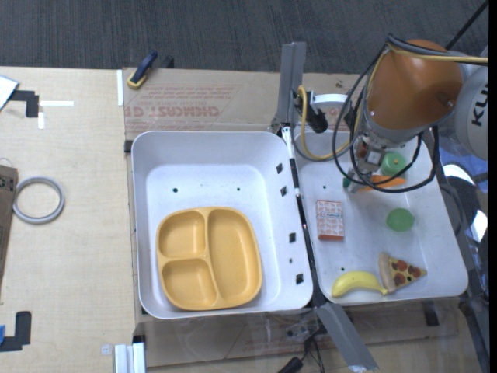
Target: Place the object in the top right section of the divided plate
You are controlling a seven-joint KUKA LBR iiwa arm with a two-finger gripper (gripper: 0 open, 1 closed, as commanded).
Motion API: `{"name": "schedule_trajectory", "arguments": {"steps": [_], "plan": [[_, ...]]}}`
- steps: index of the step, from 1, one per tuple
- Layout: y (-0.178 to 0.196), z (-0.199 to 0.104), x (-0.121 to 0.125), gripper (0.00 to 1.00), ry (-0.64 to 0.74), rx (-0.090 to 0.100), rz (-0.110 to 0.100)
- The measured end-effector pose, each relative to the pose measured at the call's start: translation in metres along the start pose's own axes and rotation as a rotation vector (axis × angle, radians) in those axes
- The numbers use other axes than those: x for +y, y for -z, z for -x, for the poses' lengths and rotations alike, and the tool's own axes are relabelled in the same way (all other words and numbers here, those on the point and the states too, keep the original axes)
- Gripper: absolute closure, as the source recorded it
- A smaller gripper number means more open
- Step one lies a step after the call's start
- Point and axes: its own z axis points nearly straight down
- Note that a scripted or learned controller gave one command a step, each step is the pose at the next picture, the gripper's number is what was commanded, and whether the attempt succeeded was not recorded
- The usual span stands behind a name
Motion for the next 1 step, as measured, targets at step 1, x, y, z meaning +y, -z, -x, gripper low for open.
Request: {"name": "schedule_trajectory", "arguments": {"steps": [1], "plan": [[0.0004,-0.0089,0.0244,1.0,0.134,0.001,-0.001]]}}
